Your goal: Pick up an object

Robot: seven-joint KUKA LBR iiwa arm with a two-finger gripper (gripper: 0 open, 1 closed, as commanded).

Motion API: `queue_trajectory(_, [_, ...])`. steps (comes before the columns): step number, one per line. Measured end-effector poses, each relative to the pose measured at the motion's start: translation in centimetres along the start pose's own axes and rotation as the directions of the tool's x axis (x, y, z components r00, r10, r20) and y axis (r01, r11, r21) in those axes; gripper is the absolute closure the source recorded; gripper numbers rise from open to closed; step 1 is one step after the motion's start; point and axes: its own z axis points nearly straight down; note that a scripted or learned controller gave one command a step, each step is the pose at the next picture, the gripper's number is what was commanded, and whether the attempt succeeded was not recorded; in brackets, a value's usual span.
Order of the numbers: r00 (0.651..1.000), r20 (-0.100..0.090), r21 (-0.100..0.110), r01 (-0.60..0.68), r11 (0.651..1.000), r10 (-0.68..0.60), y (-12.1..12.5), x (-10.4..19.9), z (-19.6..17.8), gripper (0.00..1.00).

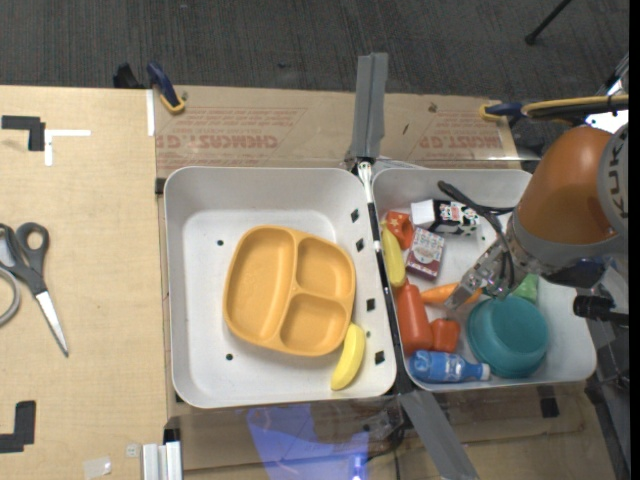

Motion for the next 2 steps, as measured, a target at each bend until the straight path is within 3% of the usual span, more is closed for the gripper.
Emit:
queue_trajectory(1, [0.991,-0.008,0.007,-0.136,0.991,0.136,8.3,0.4,-8.8,1.00])
queue_trajectory(2, [0.993,0.003,0.001,-0.121,0.993,0.121,14.0,5.8,-12.1,1.00])
